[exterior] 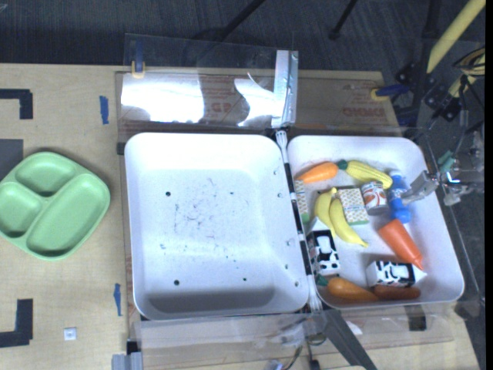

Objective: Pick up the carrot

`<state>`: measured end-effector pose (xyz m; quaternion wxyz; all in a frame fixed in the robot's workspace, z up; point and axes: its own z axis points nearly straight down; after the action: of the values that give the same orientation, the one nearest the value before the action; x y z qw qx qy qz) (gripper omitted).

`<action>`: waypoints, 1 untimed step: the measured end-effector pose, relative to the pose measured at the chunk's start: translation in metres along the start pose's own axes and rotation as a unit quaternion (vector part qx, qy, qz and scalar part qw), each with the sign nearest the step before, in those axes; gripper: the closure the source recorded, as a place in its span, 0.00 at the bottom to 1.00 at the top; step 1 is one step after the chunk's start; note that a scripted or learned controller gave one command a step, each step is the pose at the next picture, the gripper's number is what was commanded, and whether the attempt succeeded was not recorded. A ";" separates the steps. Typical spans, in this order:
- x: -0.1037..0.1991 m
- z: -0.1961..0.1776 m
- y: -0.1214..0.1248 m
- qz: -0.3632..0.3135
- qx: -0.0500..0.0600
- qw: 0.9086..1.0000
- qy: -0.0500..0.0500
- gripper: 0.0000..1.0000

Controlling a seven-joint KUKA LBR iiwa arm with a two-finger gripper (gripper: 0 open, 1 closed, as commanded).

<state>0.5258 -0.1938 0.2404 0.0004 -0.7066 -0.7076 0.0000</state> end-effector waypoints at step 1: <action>0.057 0.092 0.042 -0.051 0.000 0.999 0.000 0.00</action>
<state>0.5681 -0.1367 0.1479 0.0004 -0.6694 -0.7429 0.0000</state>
